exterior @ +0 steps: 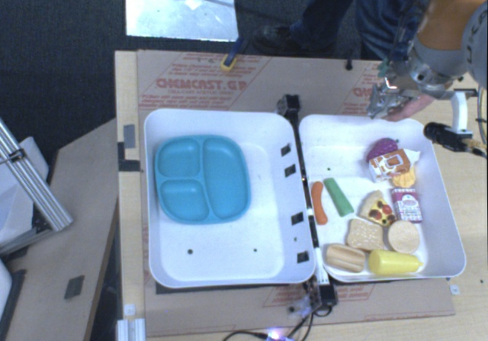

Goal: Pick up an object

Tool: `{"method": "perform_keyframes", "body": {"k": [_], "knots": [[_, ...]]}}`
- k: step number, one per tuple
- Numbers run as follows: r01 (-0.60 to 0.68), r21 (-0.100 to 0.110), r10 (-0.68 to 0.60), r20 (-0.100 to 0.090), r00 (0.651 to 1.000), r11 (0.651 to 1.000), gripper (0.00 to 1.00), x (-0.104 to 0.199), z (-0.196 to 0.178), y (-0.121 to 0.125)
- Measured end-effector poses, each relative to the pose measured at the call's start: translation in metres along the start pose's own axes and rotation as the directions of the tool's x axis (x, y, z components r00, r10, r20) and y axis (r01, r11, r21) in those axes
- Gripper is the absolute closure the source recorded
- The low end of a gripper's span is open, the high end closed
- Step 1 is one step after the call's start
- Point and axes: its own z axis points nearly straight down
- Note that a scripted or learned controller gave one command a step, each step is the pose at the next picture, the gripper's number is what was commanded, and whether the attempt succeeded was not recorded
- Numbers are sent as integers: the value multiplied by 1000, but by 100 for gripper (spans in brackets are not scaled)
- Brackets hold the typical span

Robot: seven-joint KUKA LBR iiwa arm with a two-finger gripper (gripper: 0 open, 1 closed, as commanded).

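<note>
Nearest my camera, along the right bin's [442, 202] front edge, lay a yellow cylinder [394, 262] toward the front right corner and a tan bread roll [345, 257] toward the front left. From my seat the arm [451, 8] was the biggest thing in view: grey, with its orange band high at the bench's far right corner, it slanted down so the gripper [383, 107] hung at the right bin's far edge. I could not tell how its claw stood, and I saw nothing held in it.

The left bin [221, 255] carried a blue divided tray [202, 178] toward its left side.

The right bin held the rest of the pickable things. A purple item [383, 149] lay near the far right, with an orange-and-white packet [392, 167] touching it. A green stick [337, 196] and an orange carrot [319, 203] lay by the left wall. Between them and the right wall sat a pizza slice [377, 208], a cracker [365, 234], a round biscuit [403, 237] and a small red carton [406, 204].
</note>
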Motion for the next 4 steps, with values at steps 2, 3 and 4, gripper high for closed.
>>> {"method": "perform_keyframes", "body": {"k": [2, 3, 4], "knots": [[2, -7, -2, 3, 1000, 1000, 100, 110, -4, -22], [0, -3, 0, 4, 1000, 1000, 100, 145, 2, -47], [-1, -6, 2, 5, 1000, 1000, 100, 158, -5, -41]]}}
